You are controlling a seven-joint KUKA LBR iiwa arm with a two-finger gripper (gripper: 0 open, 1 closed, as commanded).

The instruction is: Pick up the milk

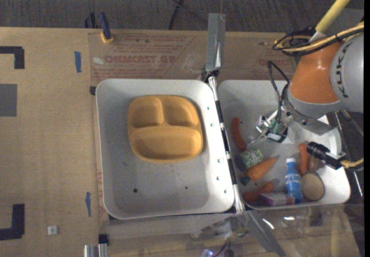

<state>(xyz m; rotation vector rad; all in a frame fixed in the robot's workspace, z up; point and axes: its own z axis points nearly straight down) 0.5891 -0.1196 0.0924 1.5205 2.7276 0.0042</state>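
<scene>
A small carton with green print (251, 156), which I take for the milk, lies tilted in the left half of the right bin (248, 97). It sits between a red pepper (237, 133) and a carrot (263, 167). My gripper (267, 129) hangs over the right bin, just up and right of the carton and apart from it. I see nothing held in it. The grey arm with its orange band (312, 79) comes in from the upper right and hides part of the bin's far right side.
A blue bottle with a white cap (293, 179), a purple box (276, 198), a brown round item (313, 186) and more carrots (303, 157) crowd the right bin's front. A yellow divided plate (165, 127) lies in the left bin (115, 181).
</scene>
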